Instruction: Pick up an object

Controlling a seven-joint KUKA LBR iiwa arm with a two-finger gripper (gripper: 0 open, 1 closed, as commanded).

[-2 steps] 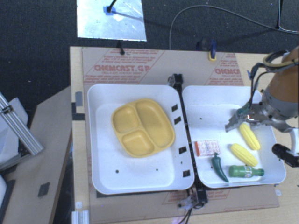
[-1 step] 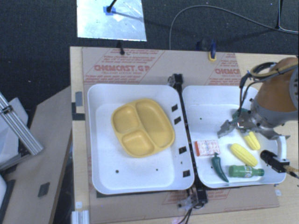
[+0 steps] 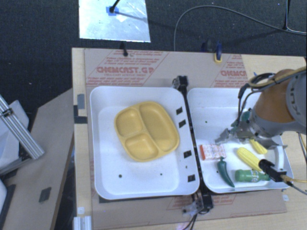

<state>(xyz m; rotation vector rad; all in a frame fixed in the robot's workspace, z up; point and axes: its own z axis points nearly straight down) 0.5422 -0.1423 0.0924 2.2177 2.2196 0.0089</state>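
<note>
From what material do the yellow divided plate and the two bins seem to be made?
The yellow divided plate looks like moulded plastic with a matte finish: one even colour, soft rounded ridges between its three compartments. The left bin and the right bin look like thin white plastic, slightly glossy, with smooth rounded rims. This is only a judgement by look.

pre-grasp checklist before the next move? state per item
1. Targets present in the right bin: ok. A corn cob, a green pepper, a green bottle and a small red-and-white packet lie there.
2. Gripper inside the right bin: ok, it is low over the floor.
3. Object between the fingers: not ok, none seen.
4. Finger opening: cannot tell.
5. Gripper lined up on one target: cannot tell; the packet lies nearest.
6. Left bin out of the path: ok, its yellow divided plate is far from the arm.
</note>
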